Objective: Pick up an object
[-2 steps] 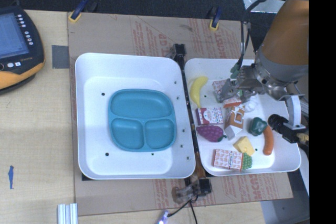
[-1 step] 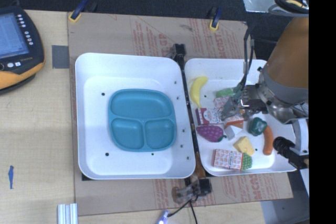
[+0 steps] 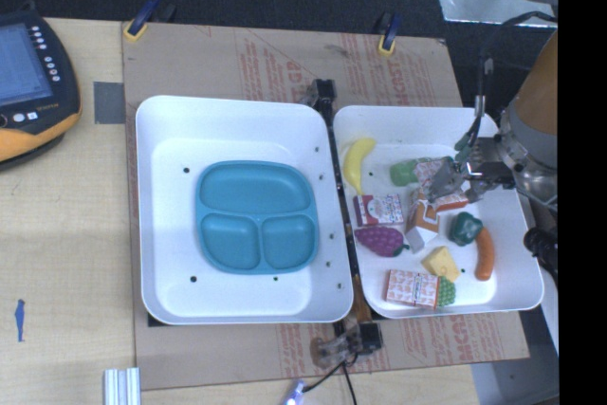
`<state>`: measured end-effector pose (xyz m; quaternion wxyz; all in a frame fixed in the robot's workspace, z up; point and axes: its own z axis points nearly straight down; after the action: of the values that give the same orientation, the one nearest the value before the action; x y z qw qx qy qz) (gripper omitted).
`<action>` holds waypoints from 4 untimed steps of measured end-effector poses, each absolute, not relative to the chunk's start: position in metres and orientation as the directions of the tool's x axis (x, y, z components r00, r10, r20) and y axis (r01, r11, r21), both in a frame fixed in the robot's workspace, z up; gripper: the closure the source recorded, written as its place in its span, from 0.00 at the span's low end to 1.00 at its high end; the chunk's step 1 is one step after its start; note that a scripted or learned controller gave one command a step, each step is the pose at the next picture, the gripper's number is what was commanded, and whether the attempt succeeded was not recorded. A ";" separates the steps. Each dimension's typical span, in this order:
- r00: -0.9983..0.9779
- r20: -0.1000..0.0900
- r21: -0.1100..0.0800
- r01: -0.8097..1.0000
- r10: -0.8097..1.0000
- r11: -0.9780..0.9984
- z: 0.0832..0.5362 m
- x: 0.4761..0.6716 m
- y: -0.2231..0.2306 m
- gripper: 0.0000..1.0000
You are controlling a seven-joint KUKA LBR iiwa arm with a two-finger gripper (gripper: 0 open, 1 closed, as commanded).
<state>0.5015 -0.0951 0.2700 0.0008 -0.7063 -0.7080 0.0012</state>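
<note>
Two white bins on a wooden table (image 3: pixel 66 232), toys in the right one.

The left bin (image 3: pixel 156 204) holds a smooth blue plate (image 3: pixel 256 213) with three hollows. The right bin (image 3: pixel 512 294) holds small plastic food: a curved yellow banana (image 3: pixel 358 161), bumpy purple grapes (image 3: pixel 381 240), an orange carrot (image 3: pixel 485 256). The jaws (image 3: pixel 446 183) sit low over the toys; it looks blurry, so I cannot tell if they grip anything.
</note>
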 end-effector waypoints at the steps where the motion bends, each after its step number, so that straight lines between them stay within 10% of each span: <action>1: -0.008 -0.001 -0.005 1.000 1.000 0.008 0.262 0.476 -0.024 1.00; 2: -0.002 0.000 -0.003 1.000 1.000 0.002 0.272 0.505 -0.092 1.00; 3: -0.007 -0.001 -0.004 1.000 1.000 0.007 0.265 0.478 -0.040 1.00; 4: -0.003 -0.001 -0.002 1.000 1.000 0.003 0.263 0.476 -0.099 1.00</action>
<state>0.4760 -0.0986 0.2629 0.0004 -0.7061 -0.7081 0.0011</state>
